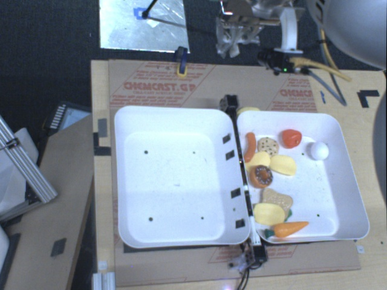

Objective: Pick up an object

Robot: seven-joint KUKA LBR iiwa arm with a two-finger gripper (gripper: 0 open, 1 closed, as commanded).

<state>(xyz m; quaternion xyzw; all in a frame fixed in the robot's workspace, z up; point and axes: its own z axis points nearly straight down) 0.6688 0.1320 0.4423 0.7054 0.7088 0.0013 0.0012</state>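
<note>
The gripper (233, 41) hung past the far edge of the bins, and honestly its state wasn't clear. Toy food, like a tomato (291, 138) and carrot (290, 228), sat in the right bin (338, 180).

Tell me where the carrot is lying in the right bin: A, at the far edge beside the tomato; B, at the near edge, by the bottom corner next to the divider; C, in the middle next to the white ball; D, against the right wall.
B: the carrot lies along the near edge of the right bin, just right of the divider between the bins.
</note>
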